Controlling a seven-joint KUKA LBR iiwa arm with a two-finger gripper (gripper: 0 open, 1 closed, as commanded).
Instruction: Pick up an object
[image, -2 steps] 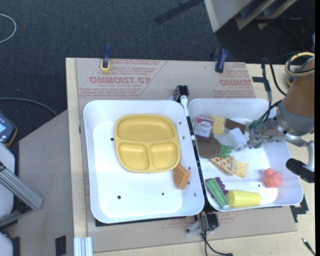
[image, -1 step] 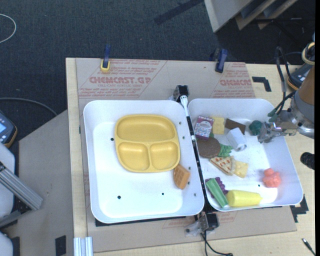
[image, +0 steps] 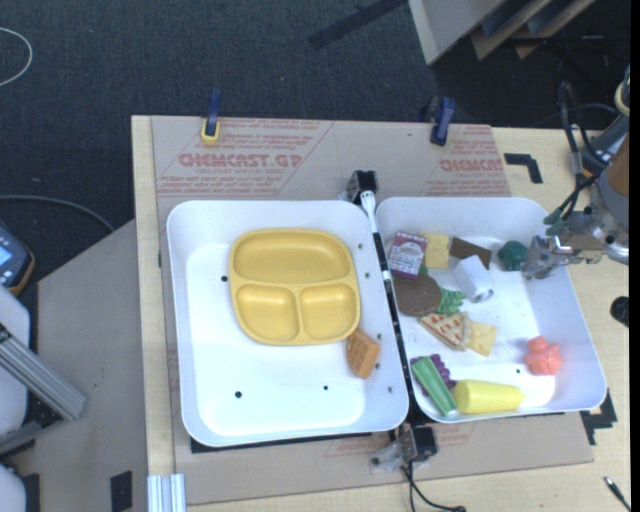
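Jaws of the two-finger gripper sit at the right bin's upper right rim, and whether they are spread or pressed together cannot be told from this slanted view; nothing shows between them. Just beside them, to the left, lies a small dark green rounded toy, close to the gripper but not visibly pinched. The grey arm reaches in from the right edge above it.

Objects for picking lie in the shallow white right bin. A long yellow corn-like plastic piece lies near the front wall, its long axis running roughly left to right, slightly tilted. A green pod-shaped toy lies touching its left end, long axis running from upper left to lower right. A salmon-pink lumpy toy sits near the right wall. A dark brown round patty lies near the bin's left wall, with a red and white printed packet behind it and a pale yellow block beside that. A white cylinder lies tilted near the middle.

In the shallow white left bin rests a yellow three-compartment plastic tray, with a tan waffle-textured piece just beside its lower right corner
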